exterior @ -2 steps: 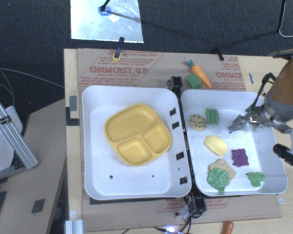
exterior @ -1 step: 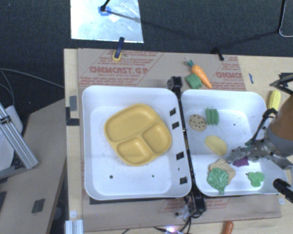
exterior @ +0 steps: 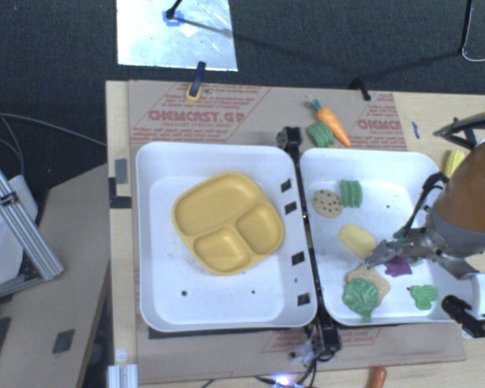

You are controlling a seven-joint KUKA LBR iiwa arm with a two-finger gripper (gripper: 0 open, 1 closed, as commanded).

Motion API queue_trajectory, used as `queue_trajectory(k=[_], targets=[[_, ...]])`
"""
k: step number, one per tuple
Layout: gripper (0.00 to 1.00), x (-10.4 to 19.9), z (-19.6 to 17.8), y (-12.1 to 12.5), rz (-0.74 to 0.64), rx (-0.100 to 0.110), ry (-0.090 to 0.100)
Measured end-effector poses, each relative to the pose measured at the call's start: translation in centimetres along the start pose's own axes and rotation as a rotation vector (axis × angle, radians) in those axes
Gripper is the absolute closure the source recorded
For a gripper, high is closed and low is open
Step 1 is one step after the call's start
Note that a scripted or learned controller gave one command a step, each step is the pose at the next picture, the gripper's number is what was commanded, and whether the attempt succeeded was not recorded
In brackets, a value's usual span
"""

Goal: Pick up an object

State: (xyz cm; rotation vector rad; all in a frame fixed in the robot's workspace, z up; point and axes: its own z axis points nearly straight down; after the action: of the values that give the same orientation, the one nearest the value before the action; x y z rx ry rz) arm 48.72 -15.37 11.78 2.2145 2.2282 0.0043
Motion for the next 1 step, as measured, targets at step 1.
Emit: queue_trajectory(k=[1], targets=[[0.0,3.53,3.52,4.57,-0.003,-0.001,-0.002]])
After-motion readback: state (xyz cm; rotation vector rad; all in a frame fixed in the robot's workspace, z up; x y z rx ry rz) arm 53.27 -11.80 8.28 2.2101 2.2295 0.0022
